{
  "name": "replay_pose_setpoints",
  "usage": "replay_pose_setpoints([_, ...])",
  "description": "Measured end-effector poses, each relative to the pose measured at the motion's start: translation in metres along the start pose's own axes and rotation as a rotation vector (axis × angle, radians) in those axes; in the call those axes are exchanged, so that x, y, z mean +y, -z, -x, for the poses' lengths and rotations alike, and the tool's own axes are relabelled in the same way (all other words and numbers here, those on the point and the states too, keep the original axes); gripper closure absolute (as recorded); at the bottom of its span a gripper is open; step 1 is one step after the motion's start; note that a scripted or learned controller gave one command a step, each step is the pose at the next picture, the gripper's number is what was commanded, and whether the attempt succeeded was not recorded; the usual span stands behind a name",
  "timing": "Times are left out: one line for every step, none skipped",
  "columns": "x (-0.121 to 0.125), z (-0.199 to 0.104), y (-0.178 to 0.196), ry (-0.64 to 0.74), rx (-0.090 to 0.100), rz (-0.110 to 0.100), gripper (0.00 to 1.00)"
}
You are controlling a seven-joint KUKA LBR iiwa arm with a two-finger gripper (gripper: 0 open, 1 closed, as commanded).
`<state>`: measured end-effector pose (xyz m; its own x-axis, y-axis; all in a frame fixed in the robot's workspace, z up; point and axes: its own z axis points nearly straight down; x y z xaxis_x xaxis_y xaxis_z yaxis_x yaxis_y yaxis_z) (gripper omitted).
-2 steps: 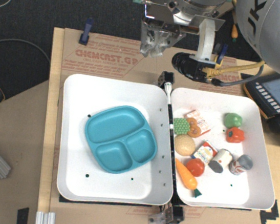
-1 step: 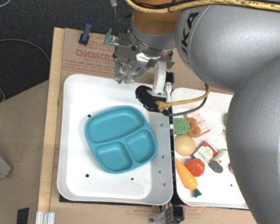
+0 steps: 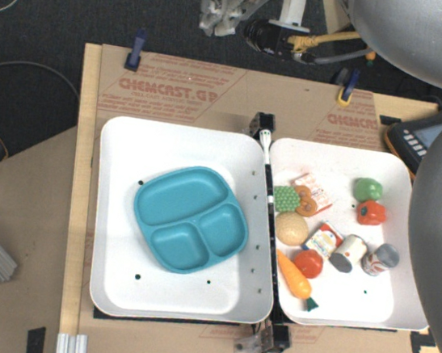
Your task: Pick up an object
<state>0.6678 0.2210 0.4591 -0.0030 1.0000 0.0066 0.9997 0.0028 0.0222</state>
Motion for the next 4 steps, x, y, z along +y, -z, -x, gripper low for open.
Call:
replay_pose_setpoints([-0.021,0.068,-0.047,-0.009,-0.009,-0.028,1.00])
replay_pose_setpoints([-0.015,-0.009,0.084,0.005,0.001,-0.005,1.00])
replay_pose_setpoints([-0.023,0.067,-0.010,-0.011,-0.011,-0.032,1.00])
replay_pose_setpoints([-0.017,0.152,-0.046,-0.011,-0.010,-0.028,1.00])
